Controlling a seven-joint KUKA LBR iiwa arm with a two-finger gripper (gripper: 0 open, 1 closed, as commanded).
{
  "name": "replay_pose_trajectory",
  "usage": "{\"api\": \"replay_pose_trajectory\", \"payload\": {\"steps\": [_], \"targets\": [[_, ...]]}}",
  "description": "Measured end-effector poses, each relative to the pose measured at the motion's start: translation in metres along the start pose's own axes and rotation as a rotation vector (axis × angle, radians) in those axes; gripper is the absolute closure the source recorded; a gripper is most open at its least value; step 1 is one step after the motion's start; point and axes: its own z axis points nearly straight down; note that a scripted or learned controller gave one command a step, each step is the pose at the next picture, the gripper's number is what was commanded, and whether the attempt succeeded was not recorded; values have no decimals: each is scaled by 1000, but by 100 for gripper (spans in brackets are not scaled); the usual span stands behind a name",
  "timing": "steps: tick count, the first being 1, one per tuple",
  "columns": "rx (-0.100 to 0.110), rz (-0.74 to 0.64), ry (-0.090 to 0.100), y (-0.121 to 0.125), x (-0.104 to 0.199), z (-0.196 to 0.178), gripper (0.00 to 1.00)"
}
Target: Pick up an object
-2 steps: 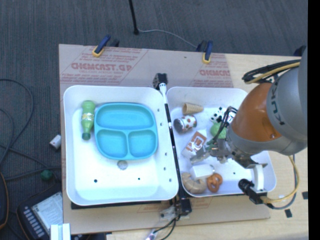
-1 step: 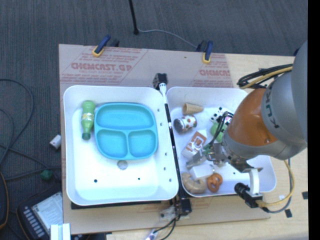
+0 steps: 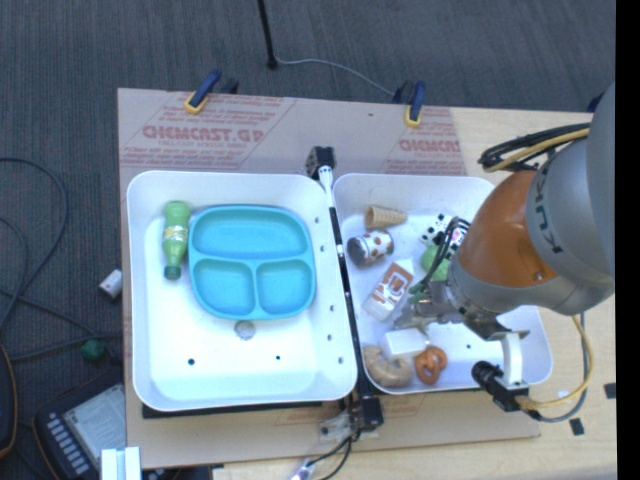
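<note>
Your end effector [image 3: 418,310] is down inside the right bin [image 3: 535,368], low among the clutter; you cannot tell from this angle how it is set, because the grey and orange arm [image 3: 520,243] covers most of it. It hangs just above a white block [image 3: 403,343], with a small red-and-white packet [image 3: 391,287] just beside it on the side toward the left bin. Nothing can be seen gripped, so judge the pick as not yet done: the reach into the bin is made, and the closing and lifting are left. Near the front wall lie a tan pastry [image 3: 388,368] and an orange piece [image 3: 431,364]. Farther back sit a small can [image 3: 369,247] and an ice-cream cone [image 3: 384,216]. The left bin [image 3: 160,368] holds a blue divided plate [image 3: 252,260] and a green bottle [image 3: 176,238], well apart from the arm. Both bins rest on a cardboard-covered worktop [image 3: 220,133].
</note>
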Motion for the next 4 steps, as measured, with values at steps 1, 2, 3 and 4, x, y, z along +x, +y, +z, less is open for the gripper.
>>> {"api": "replay_pose_trajectory", "payload": {"steps": [1,2,3,4], "targets": [[0,0,0,0,0,0,0],[1,0,0,0,0,-9,100],[1,0,0,0,0,-9,0],[7,0,1,-2,1,11,0]]}}
